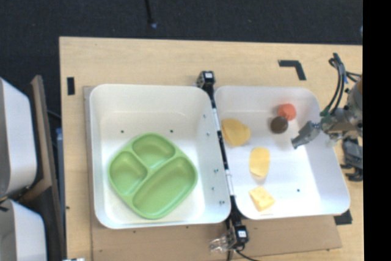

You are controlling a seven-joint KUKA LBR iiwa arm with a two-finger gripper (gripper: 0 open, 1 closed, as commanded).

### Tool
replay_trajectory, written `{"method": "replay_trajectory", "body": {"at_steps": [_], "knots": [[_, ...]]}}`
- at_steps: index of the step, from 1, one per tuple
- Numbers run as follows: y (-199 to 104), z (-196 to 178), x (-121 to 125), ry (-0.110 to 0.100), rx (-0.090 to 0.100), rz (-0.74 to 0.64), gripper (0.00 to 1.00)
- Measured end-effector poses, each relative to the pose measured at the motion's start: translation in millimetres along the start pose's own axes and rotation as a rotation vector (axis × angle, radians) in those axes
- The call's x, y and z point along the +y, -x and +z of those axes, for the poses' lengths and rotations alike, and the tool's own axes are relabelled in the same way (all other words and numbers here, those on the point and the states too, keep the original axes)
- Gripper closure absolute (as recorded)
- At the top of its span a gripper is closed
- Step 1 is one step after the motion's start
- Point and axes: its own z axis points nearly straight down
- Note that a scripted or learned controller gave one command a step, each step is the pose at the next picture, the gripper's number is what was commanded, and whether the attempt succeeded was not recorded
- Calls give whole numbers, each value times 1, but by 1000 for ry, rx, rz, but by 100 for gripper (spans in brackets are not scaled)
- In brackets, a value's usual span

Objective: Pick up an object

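Objects are all sat in the right bin (330, 192): an orange ball (286, 110) and brown ball (279, 124) near its far right corner. Gripper (303, 135) state can't be told; nothing's seen held. Brown ball's closest, so it should be approached squarely.

Green divided plate (153, 176) in left bin (104, 104), wooden bench (122, 58) beneath

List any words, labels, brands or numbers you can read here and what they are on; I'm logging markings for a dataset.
None can be read.
The green plate, both bins and the food pieces, such as the yellow wedge, bear no print.
The black corner marks on the bench are plain shapes, not text.
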Motion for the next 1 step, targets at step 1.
{"method": "replay_trajectory", "body": {"at_steps": [1], "knots": [[-83,-50,-11,4,1,-6,0]]}}
